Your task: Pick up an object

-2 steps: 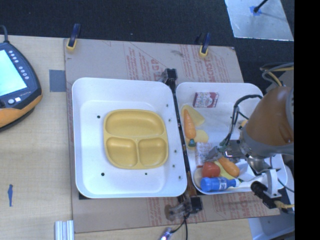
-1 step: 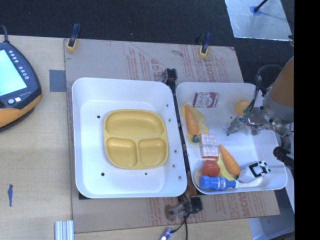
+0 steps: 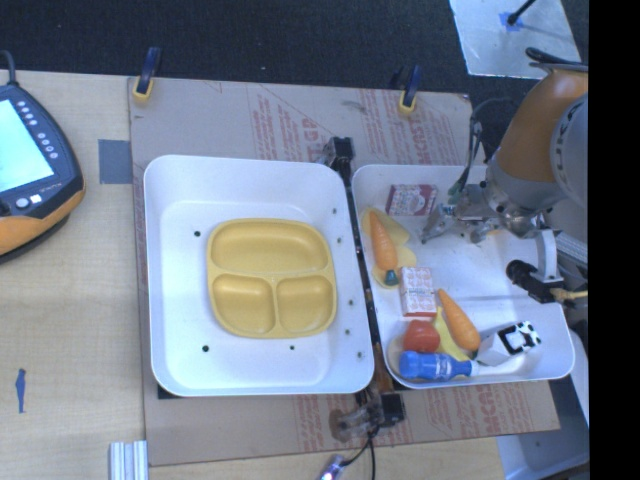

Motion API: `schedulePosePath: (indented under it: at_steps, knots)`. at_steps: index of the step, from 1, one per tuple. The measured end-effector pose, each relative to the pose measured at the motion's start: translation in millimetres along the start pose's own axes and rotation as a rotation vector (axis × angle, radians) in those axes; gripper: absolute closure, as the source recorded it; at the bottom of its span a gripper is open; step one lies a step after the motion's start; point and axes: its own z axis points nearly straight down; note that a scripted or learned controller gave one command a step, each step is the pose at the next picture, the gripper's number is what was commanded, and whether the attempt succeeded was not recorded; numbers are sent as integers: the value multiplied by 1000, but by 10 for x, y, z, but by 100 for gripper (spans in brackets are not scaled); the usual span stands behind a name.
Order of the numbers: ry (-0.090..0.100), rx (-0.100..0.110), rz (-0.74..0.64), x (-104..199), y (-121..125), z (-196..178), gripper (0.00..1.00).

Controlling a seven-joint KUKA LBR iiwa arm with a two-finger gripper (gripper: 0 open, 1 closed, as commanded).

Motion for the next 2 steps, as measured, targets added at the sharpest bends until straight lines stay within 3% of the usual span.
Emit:
schedulePosePath:
  at_steps: [1, 2]
  knots:
    - [0, -2, 1, 354, 361, -8, 0]
    - [1, 2, 0, 555, 356, -2, 0]
